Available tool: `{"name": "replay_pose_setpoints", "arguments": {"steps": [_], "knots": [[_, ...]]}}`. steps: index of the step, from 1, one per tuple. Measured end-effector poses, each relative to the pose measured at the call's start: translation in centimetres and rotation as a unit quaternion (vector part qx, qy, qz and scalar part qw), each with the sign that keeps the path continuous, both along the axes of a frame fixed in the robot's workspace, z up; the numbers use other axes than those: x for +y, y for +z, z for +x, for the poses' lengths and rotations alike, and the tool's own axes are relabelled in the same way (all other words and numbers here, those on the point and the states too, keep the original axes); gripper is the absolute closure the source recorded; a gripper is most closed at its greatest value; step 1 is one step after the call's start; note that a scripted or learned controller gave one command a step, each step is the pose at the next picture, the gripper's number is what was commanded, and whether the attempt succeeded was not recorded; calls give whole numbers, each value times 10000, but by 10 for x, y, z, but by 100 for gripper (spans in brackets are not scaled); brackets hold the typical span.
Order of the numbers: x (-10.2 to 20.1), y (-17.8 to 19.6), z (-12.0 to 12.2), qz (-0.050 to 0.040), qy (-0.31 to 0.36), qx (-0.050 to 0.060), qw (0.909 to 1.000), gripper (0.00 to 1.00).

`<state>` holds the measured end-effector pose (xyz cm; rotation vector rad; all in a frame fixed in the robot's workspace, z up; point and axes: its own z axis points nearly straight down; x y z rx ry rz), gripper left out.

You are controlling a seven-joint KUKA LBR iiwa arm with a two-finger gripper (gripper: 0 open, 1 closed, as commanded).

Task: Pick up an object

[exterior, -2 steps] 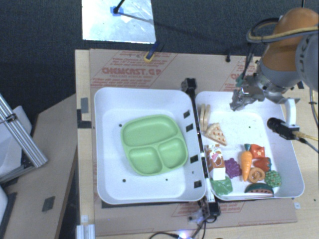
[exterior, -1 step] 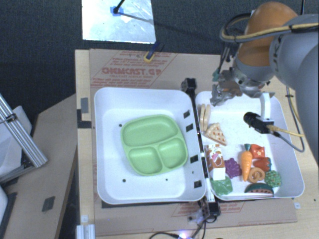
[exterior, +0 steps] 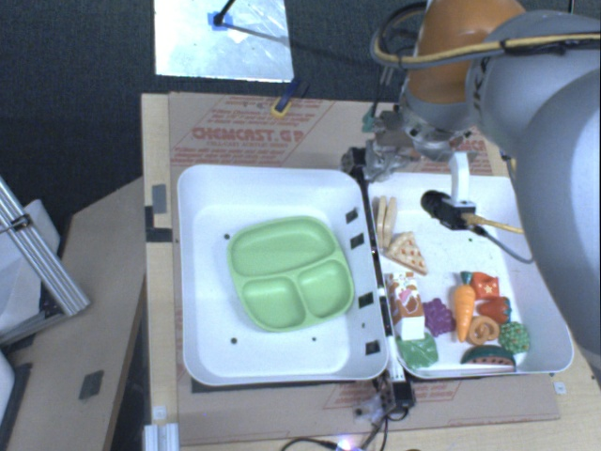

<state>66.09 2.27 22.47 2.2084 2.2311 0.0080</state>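
My gripper (exterior: 377, 165) hangs over the far left corner of the right bin (exterior: 543, 346), under the orange wrist band. Just in front of it lie pale fries (exterior: 385, 218) and a pizza slice (exterior: 408, 252). Farther forward, several toy foods crowd the bin's near end: a printed card piece (exterior: 405, 295), purple grapes (exterior: 437, 316), a carrot (exterior: 463, 310), a red pepper (exterior: 486, 285), a pretzel (exterior: 484, 330), broccoli (exterior: 514, 336), a watermelon slice (exterior: 486, 355) and a green leaf (exterior: 419, 350). Nothing shows in the gripper.
The left bin (exterior: 202, 346) holds a green divided tray (exterior: 286, 272). A divider with black clips (exterior: 368, 261) separates the two bins. A shiny sheet (exterior: 223, 26) lies beyond the bench at the back.
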Motion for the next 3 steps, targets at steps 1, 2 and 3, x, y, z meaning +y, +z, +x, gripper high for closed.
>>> {"name": "replay_pose_setpoints", "arguments": {"steps": [1,2,3], "knots": [[0,-8,-18,-12,-40,24,10000,100],[0,-7,-17,-14,-29,17,10000,100],[1,4,-1,-9,-15,5,10000,100]]}}
